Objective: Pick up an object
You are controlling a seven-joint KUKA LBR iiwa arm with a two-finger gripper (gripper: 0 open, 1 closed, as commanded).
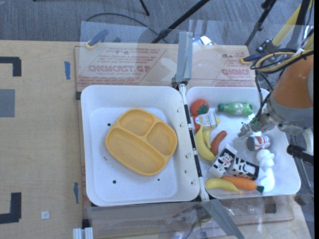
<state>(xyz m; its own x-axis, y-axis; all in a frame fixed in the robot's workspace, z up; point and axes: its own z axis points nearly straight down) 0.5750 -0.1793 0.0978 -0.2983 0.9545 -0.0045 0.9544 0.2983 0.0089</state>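
Observation:
My gripper (253, 127) hangs low over the right bin (291, 183), near its right-hand side. Directly below it lies a small red and white can (259, 142). A green bottle (235, 108) lies just behind the gripper, toward the bin's far wall. To the gripper's left sit a red tomato (199, 106), a small carton (207, 119), a yellow banana (201, 144) and a brown sausage (218, 142). Nearer the front are a cow-patterned carton (223, 162), an orange carrot (240, 183) and a second banana (218, 183).
The left bin (94, 178) holds a yellow divided plate (141, 141). White rounded objects (267, 159) lie at the right bin's front right. A grey divider rail (189, 133) separates the bins. Cables and the orange arm (294, 86) crowd the right side.

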